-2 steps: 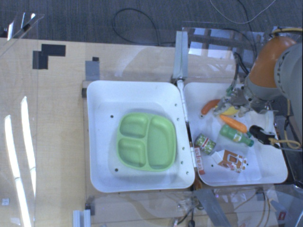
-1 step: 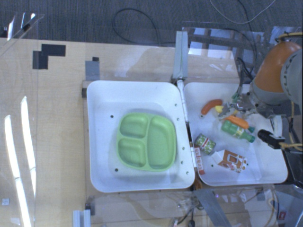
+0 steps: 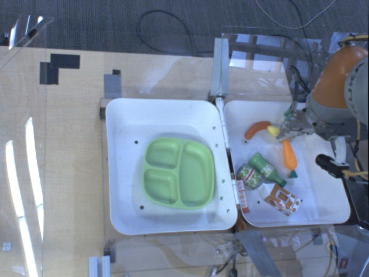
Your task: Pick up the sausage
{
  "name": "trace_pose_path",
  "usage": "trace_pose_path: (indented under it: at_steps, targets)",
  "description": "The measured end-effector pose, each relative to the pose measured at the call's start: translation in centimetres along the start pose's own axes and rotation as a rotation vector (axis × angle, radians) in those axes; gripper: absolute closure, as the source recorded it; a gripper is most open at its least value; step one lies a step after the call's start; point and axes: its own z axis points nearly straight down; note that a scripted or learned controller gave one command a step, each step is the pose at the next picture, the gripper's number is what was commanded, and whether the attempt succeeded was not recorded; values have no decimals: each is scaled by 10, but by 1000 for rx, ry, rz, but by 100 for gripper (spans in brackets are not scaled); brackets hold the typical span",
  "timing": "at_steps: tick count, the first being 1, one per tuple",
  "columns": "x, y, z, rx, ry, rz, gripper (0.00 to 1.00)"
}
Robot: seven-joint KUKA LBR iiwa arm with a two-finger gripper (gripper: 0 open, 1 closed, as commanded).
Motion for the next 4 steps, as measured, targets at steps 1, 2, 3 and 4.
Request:
trace_pose_path:
  at_steps: [1, 2, 3, 4]
  targets:
    - [43, 13, -79, 8, 0, -49, 100]
    - [43, 13, -79, 9, 0, -49, 0]
    - [36, 51, -3, -6, -3, -73, 0]
    - [41, 39, 1, -19, -7, -45, 0]
